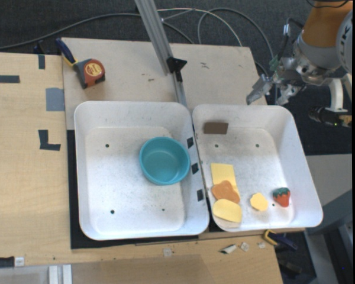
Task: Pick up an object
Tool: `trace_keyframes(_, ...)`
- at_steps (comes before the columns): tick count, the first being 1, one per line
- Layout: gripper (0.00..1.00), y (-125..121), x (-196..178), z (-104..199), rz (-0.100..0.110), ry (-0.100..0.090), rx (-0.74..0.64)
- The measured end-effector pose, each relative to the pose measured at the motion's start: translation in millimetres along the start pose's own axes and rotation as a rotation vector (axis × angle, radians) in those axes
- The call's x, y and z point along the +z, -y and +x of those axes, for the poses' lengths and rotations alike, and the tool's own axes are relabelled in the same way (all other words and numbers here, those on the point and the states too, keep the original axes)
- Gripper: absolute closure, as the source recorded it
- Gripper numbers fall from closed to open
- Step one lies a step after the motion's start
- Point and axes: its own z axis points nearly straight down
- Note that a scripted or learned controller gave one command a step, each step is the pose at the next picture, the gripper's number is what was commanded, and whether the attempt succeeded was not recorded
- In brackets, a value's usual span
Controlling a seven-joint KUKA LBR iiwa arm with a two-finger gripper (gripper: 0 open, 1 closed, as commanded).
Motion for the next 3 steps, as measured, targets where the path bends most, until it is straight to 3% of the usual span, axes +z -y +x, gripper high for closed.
trace_keyframes(1, 0.00, 0, 0, 0, 0.000, 0.001, 0.000)
trace_keyframes(3, 0.00, 15, 95, 4, 0.005, 0.000, 0.002)
